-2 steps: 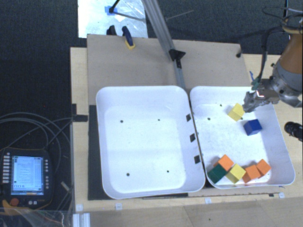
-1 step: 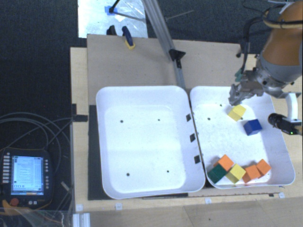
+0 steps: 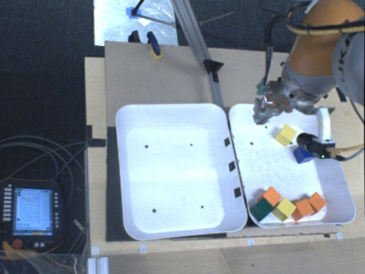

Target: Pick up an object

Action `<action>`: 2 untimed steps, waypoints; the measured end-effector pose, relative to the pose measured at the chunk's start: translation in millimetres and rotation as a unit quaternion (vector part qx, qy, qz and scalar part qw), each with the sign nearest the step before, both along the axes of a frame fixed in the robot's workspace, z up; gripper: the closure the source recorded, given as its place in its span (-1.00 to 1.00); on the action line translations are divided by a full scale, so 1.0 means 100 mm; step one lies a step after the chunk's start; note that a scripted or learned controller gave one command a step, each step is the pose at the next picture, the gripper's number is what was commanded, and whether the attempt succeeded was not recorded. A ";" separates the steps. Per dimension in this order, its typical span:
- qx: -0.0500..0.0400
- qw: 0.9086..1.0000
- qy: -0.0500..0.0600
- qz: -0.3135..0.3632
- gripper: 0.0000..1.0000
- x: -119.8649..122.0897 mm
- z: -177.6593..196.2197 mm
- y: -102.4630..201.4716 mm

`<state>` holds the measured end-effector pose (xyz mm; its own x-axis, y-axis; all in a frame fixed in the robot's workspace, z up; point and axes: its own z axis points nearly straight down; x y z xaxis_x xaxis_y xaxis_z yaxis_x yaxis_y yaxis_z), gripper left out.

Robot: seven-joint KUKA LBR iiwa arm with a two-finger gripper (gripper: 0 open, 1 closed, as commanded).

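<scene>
the yellow block (image 3: 286,135) lies in the right bin (image 3: 342,201), near its far end, just beside a blue block (image 3: 303,155). it looks light, rigid and smooth, best pinched across two flat opposite faces. the gripper (image 3: 263,114) hovers just left of it; its opening cannot be told.

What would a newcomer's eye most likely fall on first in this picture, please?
Probably the arm's orange band at upper right, above the gripper hanging over the right bin. Next, the colored blocks clustered at that bin's near edge, with a yellow block lying apart near the gripper.
</scene>
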<state>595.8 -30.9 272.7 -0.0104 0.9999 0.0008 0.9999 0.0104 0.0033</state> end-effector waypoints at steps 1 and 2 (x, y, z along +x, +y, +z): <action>0.001 1.000 0.000 0.000 1.00 0.22 -0.04 0.59; 0.000 1.000 0.001 0.000 1.00 0.52 -0.22 1.03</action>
